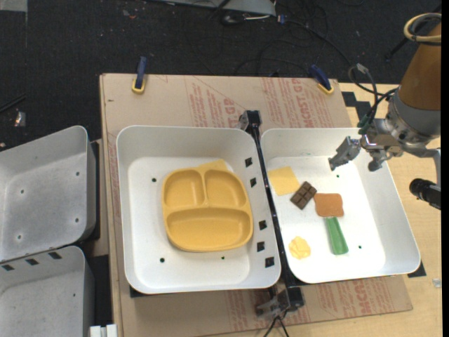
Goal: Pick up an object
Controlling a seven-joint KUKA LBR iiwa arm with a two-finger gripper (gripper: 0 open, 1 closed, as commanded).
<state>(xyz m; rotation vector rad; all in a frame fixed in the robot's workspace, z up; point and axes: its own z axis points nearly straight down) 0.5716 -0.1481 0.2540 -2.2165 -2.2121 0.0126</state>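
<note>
We see the bench [210, 104], a brown board held by two blue-and-yellow clamps at its far edge, carrying two shallow white bins side by side. The left bin [140, 188] holds a yellow divided tray [208, 210], with a pale yellow sheet peeking out from behind its far edge. The right bin [379, 216] holds the smaller things. The grey arm [421, 83] with its orange band reaches in from the right, and its end effector [358, 153] hangs over the far right part of the right bin, well apart from every object; two finger tips show spread apart with nothing between them. Among the loose things, a green stick [337, 235] lies lengthwise near the bin's middle, its far end touching an orange-brown slab [328, 204]. Just left of that slab sits a dark brown chocolate-like block [303, 195], and beside it a pale yellow square [283, 180]. A small yellow lump [299, 247] lies nearest us, left of the green stick.
</note>
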